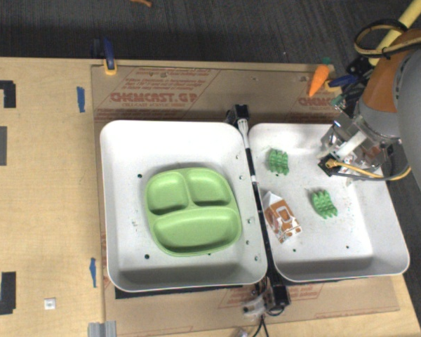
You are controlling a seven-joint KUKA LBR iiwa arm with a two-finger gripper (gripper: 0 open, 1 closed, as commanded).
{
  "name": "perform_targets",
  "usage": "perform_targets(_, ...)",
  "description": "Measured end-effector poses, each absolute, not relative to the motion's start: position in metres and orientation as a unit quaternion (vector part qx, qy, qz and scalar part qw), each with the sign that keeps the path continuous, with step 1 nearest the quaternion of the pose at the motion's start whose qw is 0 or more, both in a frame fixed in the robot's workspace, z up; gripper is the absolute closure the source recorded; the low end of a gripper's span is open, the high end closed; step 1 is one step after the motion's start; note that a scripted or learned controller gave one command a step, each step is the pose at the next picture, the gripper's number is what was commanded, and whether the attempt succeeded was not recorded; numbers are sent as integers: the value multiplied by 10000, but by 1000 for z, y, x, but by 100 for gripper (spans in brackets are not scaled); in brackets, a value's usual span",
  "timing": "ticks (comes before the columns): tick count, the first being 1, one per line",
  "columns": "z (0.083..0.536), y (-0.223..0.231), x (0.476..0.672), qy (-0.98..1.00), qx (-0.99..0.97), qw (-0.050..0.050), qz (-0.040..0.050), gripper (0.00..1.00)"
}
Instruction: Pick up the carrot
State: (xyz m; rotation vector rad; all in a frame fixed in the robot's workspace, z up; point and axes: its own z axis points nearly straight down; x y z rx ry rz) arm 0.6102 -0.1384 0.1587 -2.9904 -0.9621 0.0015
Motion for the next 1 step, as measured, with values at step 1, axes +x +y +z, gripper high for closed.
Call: perform_targets(1, 214, -208, 595, -2963, -9551, -2, 4, 0)
